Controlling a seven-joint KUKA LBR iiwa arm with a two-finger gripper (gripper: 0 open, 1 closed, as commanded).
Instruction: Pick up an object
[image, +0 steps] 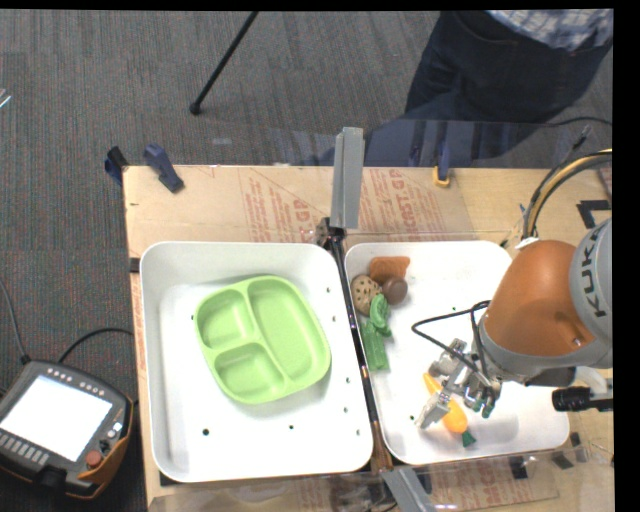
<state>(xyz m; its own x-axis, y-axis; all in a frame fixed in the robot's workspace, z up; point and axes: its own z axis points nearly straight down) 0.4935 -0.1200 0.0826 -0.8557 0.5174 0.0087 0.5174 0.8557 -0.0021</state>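
My gripper (458, 408) hangs low over the front right part of the right bin (500, 262). It is open, and its fingers (433, 410) stand on either side of a small orange toy piece (455, 420) lying on the bin floor. The arm's orange band hides part of the bin behind it. At the bin's left side lie an orange-brown piece (388, 267), a speckled cookie (363, 290), a brown ball (396, 291) and green vegetable pieces (377, 335).
The left bin (170, 300) holds a light green divided plate (262, 338). A grey post (347, 185) stands behind the gap between the bins. A teach pendant (55, 425) lies on the floor at front left, and a person stands behind the bench.
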